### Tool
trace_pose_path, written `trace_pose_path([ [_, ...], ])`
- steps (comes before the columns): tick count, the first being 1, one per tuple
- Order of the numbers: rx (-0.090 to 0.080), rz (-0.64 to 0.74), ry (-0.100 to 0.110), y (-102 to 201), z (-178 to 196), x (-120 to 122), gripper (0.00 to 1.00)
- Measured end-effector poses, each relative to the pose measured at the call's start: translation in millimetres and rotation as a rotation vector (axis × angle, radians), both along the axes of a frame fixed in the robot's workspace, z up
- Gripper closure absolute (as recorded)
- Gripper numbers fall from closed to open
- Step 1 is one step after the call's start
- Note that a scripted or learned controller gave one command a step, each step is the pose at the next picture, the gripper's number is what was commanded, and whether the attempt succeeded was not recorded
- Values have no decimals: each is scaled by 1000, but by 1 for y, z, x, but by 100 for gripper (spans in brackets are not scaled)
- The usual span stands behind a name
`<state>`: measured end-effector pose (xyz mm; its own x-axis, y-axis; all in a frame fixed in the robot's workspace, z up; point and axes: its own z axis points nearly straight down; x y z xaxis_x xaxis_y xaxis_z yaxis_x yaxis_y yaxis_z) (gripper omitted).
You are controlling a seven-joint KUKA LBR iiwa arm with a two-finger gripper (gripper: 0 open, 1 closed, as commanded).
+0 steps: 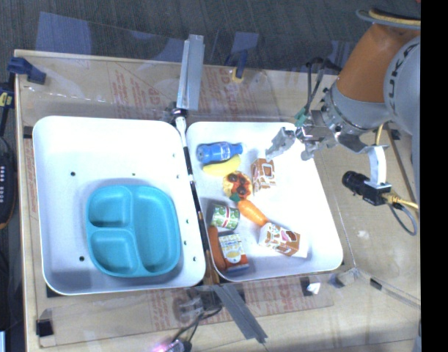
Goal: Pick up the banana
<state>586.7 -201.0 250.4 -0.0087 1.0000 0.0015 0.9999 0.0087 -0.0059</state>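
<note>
The camera looks down on a table with two white bins side by side. The left bin holds a teal divided tray. The right bin holds a cluster of items along its left half. A blue bottle lies on its side near the far wall, and the banana lies just beside it on the near side, partly tucked against a small dark-and-orange toy. A brown-and-white carton sits to the right of that toy. Further forward come a carrot, a green can, a red packet and another carton.

The arm reaches in from the right. Its gripper hangs over the bin's far right corner, fingers spread apart with nothing between them, well apart from the banana.
</note>
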Motion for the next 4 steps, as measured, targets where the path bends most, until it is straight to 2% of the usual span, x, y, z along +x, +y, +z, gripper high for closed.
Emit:
trace_pose_path([
  [1,-1,14,1,72,-116,32,0],
  [2,0,33,-2,51,-158,57,0],
  [3,1,39,0,53,-148,57,100],
  [4,-2,-467,-2,76,3,50,100],
])
